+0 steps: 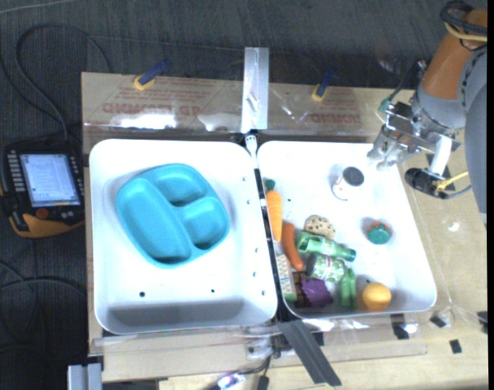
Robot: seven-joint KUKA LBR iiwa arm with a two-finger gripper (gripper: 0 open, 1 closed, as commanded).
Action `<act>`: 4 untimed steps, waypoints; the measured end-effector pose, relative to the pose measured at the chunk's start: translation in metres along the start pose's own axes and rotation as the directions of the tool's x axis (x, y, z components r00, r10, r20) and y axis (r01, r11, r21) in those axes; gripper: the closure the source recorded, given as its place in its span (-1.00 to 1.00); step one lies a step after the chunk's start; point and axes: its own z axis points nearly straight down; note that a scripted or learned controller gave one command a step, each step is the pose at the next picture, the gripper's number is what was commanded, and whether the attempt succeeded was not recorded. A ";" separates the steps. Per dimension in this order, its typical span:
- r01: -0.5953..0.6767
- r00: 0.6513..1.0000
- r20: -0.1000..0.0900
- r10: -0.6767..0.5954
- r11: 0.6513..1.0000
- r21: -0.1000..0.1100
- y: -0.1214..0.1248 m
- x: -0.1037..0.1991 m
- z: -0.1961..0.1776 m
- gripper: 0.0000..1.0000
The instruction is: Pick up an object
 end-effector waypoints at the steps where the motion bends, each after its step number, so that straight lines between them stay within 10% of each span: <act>1: -0.131 0.991 -0.001 0.131 0.991 0.003 -0.009 0.042 0.003 1.00; 2: -0.354 0.935 0.002 0.354 0.935 0.002 -0.030 0.066 0.055 1.00; 3: -0.689 0.724 0.002 0.689 0.724 0.001 -0.025 0.050 -0.056 1.00; 4: -0.714 0.700 0.002 0.714 0.700 0.002 -0.047 0.078 -0.088 1.00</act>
